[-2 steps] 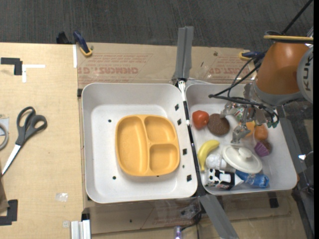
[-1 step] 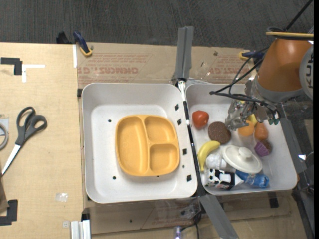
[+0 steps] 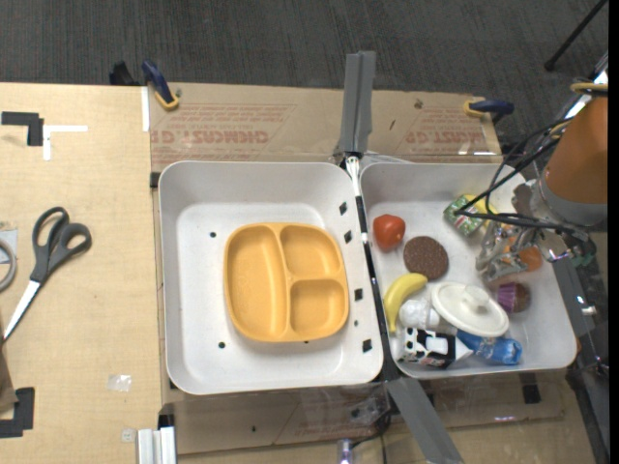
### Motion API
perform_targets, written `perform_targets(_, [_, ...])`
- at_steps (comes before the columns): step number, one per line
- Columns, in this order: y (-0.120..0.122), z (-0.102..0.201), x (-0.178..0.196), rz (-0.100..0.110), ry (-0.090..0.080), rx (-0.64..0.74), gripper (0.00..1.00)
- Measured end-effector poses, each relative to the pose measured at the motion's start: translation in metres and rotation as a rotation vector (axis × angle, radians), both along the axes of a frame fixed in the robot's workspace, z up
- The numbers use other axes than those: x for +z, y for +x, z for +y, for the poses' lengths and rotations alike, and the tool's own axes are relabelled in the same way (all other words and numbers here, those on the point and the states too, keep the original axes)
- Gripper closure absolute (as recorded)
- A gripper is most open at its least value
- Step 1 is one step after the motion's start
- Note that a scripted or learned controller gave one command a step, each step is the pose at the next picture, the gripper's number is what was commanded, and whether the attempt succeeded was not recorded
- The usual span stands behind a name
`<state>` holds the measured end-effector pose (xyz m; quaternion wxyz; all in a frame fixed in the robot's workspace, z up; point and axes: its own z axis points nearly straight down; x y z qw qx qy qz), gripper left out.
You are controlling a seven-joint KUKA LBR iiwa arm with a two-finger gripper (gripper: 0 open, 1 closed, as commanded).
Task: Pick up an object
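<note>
Right, I'm looking down on 2 white bins on the tabletop (image 3: 77, 356). My arm (image 3: 580, 158) comes in from the right, orange band showing, and hangs over the far right part of the right bin (image 3: 556, 356). The gripper (image 3: 508, 249) sits low among cables and clutter there; I cannot tell how the jaws stand, and I see nothing clearly between them.

Left bin (image 3: 184, 288): 1 yellow divided plate (image 3: 286, 282) with 3 compartments, lying flat near the middle.

Right bin is crowded. Red tomato (image 3: 389, 230) near the divider, brown round cookie (image 3: 426, 256) just beside it. Banana (image 3: 401, 294) below those, curving toward the divider. White lid (image 3: 469, 309) rests on the pile to the banana's right, with a black-and-white cow-patterned piece (image 3: 428, 348) under it at the front edge and a blue crumpled wrapper (image 3: 498, 352) beside that. Green-and-yellow packet (image 3: 464, 211) at the back, close to the gripper. Dark reddish round thing (image 3: 511, 296) just below the gripper; too blurred to name.

Scissors (image 3: 44, 259) lie on the tabletop well left of the bins. 2 blue clamps (image 3: 160, 83) hold the cardboard sheet (image 3: 261, 129) behind the bins.
</note>
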<state>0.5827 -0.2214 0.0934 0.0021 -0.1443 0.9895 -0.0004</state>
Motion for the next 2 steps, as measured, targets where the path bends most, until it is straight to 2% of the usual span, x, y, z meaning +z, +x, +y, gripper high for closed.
perform_targets(1, [0.000, 0.000, 0.000, 0.000, 0.000, 0.000, 0.00])
perform_targets(2, [0.057, 0.049, 0.001, -0.004, 0.001, -0.064, 0.00])
